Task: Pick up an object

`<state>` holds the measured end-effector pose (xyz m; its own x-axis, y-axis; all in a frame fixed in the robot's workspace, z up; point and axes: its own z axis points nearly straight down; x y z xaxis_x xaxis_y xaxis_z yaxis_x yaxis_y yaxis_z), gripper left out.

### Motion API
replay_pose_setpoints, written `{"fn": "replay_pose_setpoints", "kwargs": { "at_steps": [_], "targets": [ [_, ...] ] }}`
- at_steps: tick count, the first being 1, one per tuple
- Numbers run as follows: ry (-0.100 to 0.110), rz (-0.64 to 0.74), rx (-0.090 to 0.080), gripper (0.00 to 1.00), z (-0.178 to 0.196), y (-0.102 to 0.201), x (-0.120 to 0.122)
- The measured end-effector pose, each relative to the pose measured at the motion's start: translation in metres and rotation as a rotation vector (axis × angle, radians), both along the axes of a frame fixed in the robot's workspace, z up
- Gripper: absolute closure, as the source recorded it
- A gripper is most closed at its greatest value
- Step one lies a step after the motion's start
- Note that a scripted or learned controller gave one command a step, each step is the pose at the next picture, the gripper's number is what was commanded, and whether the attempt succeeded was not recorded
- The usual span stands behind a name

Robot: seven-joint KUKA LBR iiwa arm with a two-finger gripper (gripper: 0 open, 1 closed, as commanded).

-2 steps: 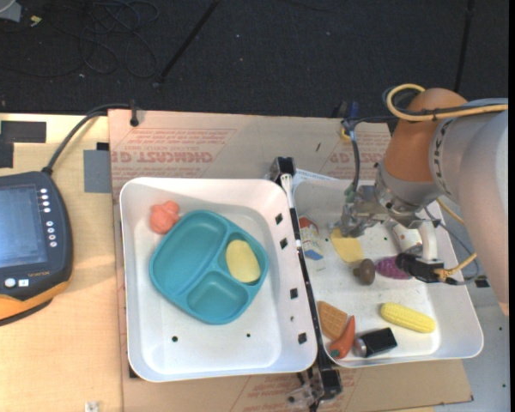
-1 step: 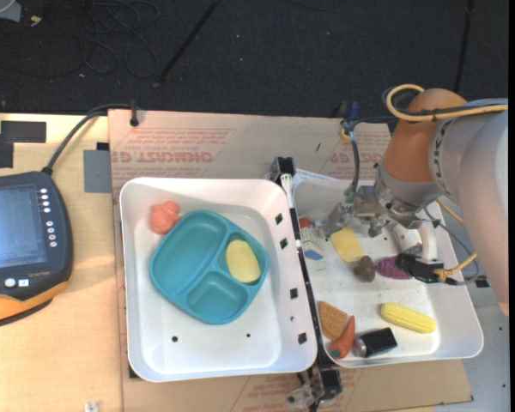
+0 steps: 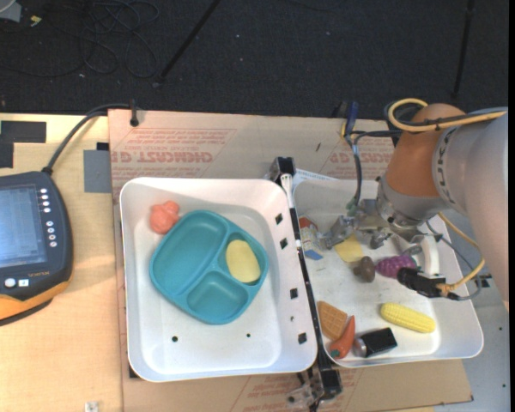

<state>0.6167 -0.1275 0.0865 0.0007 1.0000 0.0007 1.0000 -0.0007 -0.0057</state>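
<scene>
Hovering jaws above the right bin (image 3: pixel 463 337)

The robot arm (image 3: pixel 472 157) has a smooth light grey shell and a rounded orange band (image 3: pixel 416 161) above the wrist. A yellow cable (image 3: pixel 403 110) loops over the band, thin black cables hang beside, and the metal two-finger gripper (image 3: pixel 348 230) is grey
</scene>
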Motion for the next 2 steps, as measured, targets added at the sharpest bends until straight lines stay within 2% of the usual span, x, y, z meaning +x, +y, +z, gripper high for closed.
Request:
{"fn": "replay_pose_setpoints", "kwargs": {
  "at_steps": [1,2],
  "targets": [
    [-0.001,0.001,0.0,1.0,0.0112,-0.0005,0.0012],
    [0.0,0.001,0.0,0.0,0.0105,-0.0004,0.0009]
  ]
}}
